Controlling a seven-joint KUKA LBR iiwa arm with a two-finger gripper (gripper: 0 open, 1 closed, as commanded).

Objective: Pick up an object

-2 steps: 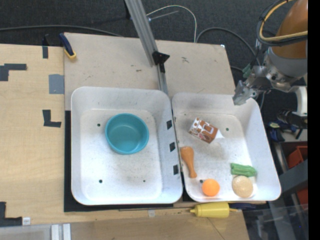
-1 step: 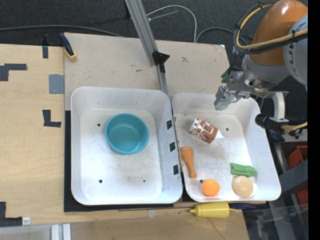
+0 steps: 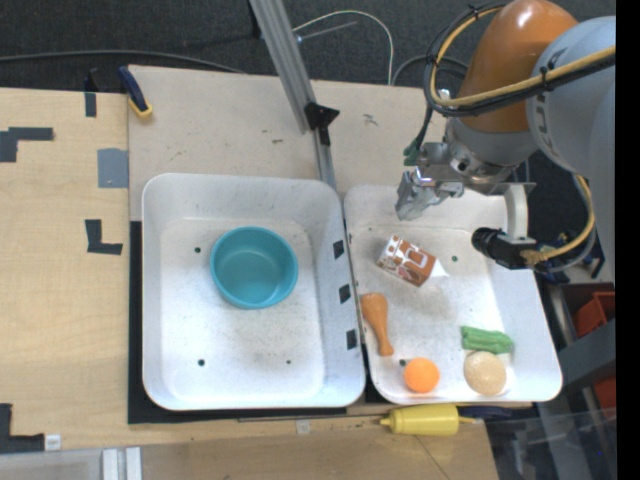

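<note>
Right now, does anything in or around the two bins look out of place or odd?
Yes: a yellow bottle lies on its side outside the right bin, against its front rim. The small carton inside also lies tipped over. Nothing looks spilled.

Open floor around the carton (image 3: 406, 261), drumstick (image 3: 377, 322) and orange ball (image 3: 422, 375) in right bin (image 3: 520, 298).

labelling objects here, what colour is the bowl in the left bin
Teal blue; the bowl shows plainly in the camera view.
</note>
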